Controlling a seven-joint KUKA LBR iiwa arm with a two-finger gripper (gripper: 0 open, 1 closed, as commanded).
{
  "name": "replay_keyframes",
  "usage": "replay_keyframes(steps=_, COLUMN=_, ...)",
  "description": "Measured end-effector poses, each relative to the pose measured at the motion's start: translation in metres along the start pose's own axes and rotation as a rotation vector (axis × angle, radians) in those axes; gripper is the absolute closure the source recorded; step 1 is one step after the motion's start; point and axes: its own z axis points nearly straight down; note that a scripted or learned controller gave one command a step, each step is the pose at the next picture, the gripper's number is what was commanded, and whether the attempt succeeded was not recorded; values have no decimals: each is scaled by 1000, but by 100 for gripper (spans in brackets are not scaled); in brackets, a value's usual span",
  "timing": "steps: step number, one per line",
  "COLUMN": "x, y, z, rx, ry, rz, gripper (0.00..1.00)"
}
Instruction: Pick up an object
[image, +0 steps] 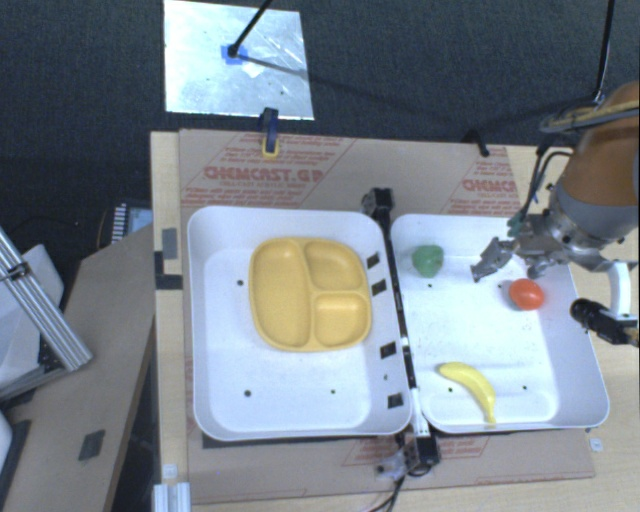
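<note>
In the right bin (575, 385) lie three small objects: a green round one (428, 260) near the far left corner, an orange-red ball (526, 294) toward the right, and a yellow banana (472, 386) near the front edge. My gripper (513, 258) hangs over the far right part of this bin, just above and left of the orange-red ball. Its dark fingers (489, 264) spread apart with nothing between them. The grey arm with its orange band (603, 165) comes in from the right.
The left bin (215, 330) holds a yellow divided plate (308, 293). Black clips (388, 300) run along the seam between the two bins. Both bins rest on a cardboard sheet (300, 172). A metal plate (238, 60) lies on the dark floor behind.
</note>
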Motion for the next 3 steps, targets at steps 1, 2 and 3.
replay_keyframes(steps=1, x=0, y=3, z=-7, rx=-12, ry=-2, rz=-2, gripper=0)
replay_keyframes(steps=2, x=-4, y=-6, z=45, rx=-8, ry=-1, rz=0, gripper=0)
replay_keyframes(steps=3, x=-2, y=-9, z=108, rx=-8, ry=-1, rz=0, gripper=0)
